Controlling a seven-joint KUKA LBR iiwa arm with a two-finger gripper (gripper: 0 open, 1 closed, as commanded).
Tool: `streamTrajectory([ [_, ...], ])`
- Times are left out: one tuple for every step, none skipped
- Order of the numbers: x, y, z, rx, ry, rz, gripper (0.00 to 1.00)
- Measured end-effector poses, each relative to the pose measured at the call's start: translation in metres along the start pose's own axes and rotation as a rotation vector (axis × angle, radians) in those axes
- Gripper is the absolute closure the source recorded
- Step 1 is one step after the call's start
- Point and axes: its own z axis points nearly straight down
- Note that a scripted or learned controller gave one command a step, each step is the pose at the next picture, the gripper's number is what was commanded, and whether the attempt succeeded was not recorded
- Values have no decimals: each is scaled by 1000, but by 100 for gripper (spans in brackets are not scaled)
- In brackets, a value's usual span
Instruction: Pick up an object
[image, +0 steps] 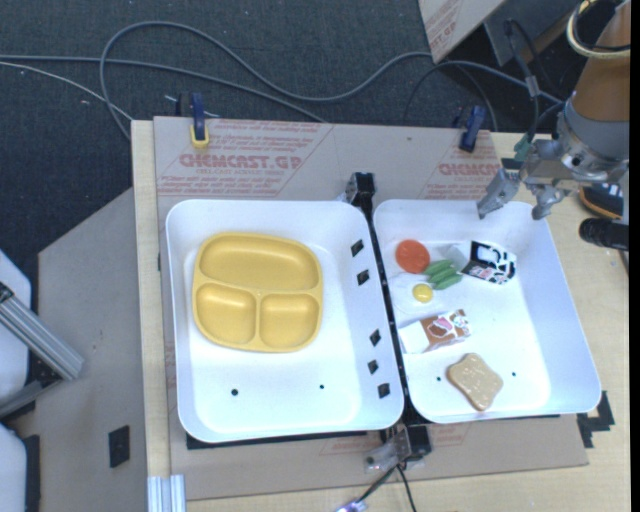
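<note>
The right bin (560, 340) holds several small items: a red tomato-like round (411, 254), a green pea pod (443, 273), a small yellow ball (422, 293), a black-and-white cow-patterned piece (491, 262), a red-and-white packet (444, 328) and a slice of toast (473, 381). My gripper (520, 202) hangs above the back edge of the right bin, open, with nothing between its fingers. It is apart from every item; the cow-patterned piece lies nearest, below it.
The left bin (190, 390) holds a yellow three-compartment plate (258, 291). Black clips (362, 188) run along the seam between the bins. Blue clamps (198, 110) hold the cardboard backing at the far edge. Cables (300, 80) lie on the dark floor behind.
</note>
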Motion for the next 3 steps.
streamTrajectory([
  [0, 2, -9, -14, -3, -3, 0],
  [4, 12, 47, -8, -1, -4, 0],
  [7, 16, 90, -10, -1, -5, 0],
])
